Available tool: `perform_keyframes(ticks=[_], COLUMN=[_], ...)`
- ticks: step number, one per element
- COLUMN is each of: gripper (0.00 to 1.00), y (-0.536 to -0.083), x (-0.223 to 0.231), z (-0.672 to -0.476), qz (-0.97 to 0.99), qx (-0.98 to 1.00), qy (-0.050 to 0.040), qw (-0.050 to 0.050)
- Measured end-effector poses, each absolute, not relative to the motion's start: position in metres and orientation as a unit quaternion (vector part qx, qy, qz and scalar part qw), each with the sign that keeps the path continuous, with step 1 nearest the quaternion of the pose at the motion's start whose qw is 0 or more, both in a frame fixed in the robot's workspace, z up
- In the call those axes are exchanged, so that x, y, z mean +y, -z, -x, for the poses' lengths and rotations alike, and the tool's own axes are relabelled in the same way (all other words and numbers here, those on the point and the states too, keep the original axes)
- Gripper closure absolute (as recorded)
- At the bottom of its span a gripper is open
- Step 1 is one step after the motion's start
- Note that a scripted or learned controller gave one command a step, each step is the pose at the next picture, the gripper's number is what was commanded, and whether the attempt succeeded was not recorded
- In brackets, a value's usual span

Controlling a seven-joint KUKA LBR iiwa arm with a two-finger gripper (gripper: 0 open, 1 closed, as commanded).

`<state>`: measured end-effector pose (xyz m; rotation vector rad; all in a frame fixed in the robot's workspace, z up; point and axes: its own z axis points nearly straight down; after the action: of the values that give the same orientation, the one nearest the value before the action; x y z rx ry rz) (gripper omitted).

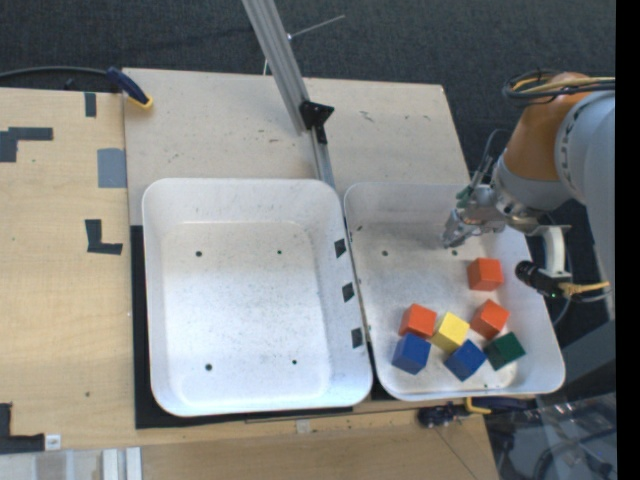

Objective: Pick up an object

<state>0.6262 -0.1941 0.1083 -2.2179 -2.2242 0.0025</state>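
Observation:
Several small cubes lie in the right bin. An orange cube sits alone near the bin's right side. Below it cluster another orange cube, a third orange cube, a yellow cube, two blue cubes and a green cube. My gripper hangs low over the bin's upper right floor, up and to the left of the lone orange cube, with no cube between its fingertips.
The left bin stands beside the right one, with black clips along their shared edge. A slanted metal pole crosses the bench behind the bins. A blue and yellow tool lies at the back left.

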Motion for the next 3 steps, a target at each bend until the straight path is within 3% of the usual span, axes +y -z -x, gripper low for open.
perform_keyframes(ticks=[3], gripper=[1.0], y=[-0.299], x=[-0.184], z=[-0.636], qz=[0.706], qx=[-0.708], qy=[0.0016], qw=[-0.003])
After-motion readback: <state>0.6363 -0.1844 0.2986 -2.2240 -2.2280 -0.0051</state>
